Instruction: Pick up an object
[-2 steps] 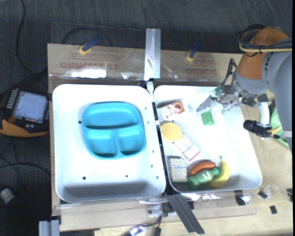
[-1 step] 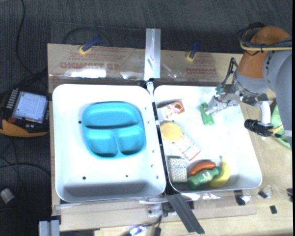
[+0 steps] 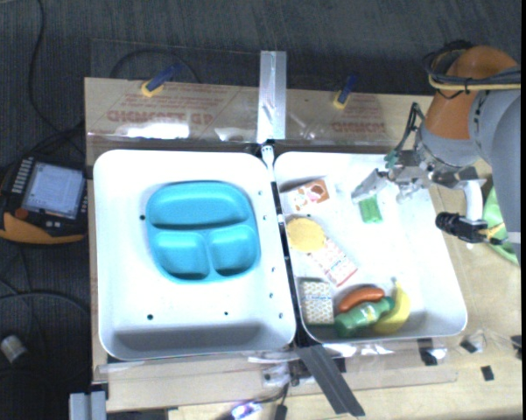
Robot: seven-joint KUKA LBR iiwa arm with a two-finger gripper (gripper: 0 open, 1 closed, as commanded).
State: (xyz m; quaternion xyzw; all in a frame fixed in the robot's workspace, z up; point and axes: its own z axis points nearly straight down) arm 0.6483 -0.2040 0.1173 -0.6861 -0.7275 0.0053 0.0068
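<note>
Hovering over the right bin (image 3: 438,261), the claw (image 3: 376,182), whose spread cannot be told, is best lowered squarely onto the small green block (image 3: 370,209) just beneath it.

Everything's shot from one fixed camera set above the bench (image 3: 157,103), tilted down at a slant, far enough back that both white bins (image 3: 122,322) are framed.
</note>
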